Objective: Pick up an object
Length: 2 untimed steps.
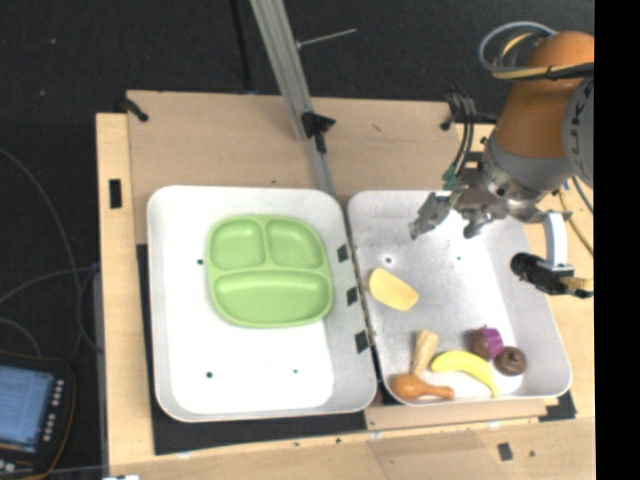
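My gripper (447, 220) hangs over the far part of the right bin (452, 268), its two fingers spread apart with nothing between them. Below it and to the left lies a pale yellow wedge (393, 290). Near the bin's front edge sit a tan cone (425, 350), an orange carrot-like piece (421, 388), a yellow banana (466, 368), a purple piece (487, 342) and a small brown doughnut (512, 360).
The left bin (180, 368) holds a green divided plate (269, 271). A slanted metal pole (290, 78) rises behind the bins. A black fitting (540, 271) sticks out at the right bin's right rim.
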Each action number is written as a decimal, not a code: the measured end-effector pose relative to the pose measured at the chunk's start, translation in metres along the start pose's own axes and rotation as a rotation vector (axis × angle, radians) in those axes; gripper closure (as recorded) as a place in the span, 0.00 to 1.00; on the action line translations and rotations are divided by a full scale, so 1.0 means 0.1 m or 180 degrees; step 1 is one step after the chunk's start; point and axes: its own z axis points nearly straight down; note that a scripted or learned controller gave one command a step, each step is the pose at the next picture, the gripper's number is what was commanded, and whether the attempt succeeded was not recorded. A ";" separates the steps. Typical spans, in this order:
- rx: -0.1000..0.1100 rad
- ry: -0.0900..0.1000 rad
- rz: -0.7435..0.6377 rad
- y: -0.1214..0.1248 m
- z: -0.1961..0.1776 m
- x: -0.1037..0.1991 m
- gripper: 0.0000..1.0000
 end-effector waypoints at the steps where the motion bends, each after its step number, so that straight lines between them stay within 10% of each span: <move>1: -0.0001 0.0001 0.0002 0.00 0.00 0.00 0.00; 2: 0.0014 -0.0003 0.0008 0.07 0.45 0.00 0.00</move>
